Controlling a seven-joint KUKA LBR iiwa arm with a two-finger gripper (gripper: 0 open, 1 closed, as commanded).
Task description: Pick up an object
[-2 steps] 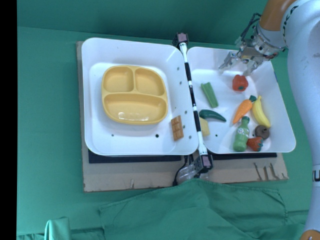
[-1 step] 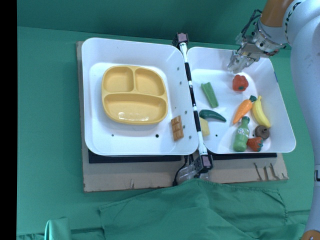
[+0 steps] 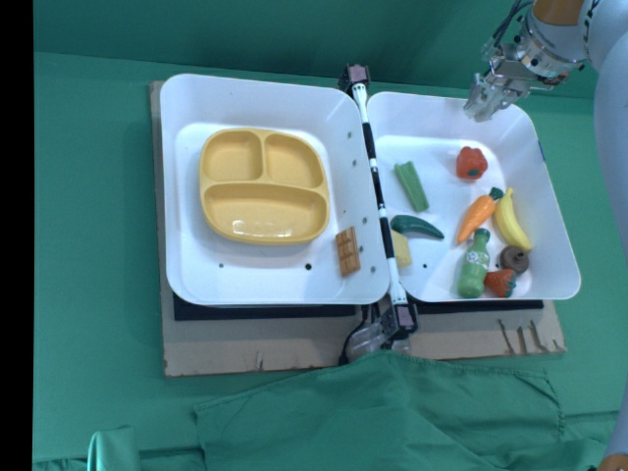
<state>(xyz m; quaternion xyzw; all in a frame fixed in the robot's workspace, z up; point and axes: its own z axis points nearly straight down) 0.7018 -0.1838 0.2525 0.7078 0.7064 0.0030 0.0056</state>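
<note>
Gripper (image 3: 488,94) hangs above the far rim of the right bin (image 3: 549,204), holding nothing; whether it is spread or pressed together cannot be told from this slanted view. Candidate objects lie below in that bin: a red pepper (image 3: 471,162) nearest, then a carrot (image 3: 477,217), banana (image 3: 511,220), green bottle (image 3: 474,264) and celery stick (image 3: 411,185). The left bin (image 3: 186,263) carries a yellow divided plate (image 3: 263,185). This looks like the approach step; next the arm likely needs to move nearer and descend over one object.
</note>
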